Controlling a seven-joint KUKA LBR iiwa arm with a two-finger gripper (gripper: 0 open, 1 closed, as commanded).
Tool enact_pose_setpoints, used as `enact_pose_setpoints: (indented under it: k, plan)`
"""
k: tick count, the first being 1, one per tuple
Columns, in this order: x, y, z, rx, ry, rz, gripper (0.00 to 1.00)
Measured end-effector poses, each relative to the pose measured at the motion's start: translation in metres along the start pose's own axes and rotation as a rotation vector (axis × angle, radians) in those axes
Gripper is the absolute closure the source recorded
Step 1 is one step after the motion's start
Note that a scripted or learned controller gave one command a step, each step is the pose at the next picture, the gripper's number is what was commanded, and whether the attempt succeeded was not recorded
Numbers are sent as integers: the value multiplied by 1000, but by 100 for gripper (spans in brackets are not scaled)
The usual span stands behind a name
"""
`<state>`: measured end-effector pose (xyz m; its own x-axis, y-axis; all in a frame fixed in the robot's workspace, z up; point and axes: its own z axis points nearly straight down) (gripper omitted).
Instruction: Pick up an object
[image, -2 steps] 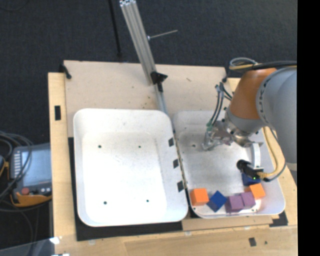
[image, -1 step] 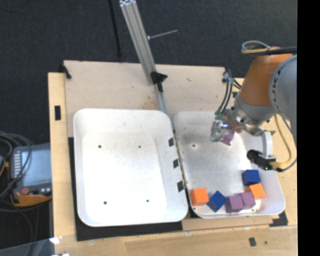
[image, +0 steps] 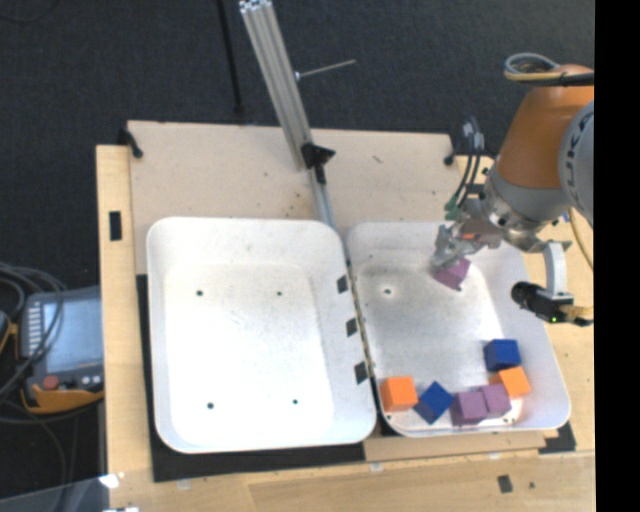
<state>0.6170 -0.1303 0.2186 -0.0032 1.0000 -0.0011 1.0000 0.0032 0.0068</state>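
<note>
Jaws (image: 452, 252) grip a purple block (image: 453, 272) over the right bin (image: 400, 330).

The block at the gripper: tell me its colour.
Purple. The block shows between the fingers of the gripper in the camera view, over the right bin.

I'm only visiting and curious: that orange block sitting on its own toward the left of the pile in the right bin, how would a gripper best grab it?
Probably from straight above, fingers closing on the orange block's two free flat sides, far and near. Its left side faces the right bin's wall, and a blue block crowds its right side, so those sides look tight.
</note>
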Motion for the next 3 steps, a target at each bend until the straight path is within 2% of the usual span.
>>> enact_pose_setpoints:
  k: [1, 2, 3]
  plan:
    - [44, -27, -13, 6, 3, -3, 100]
    - [94, -51, -5, 8, 1, -2, 100]
    - [138, -70, -19, 6, 4, -4, 100]
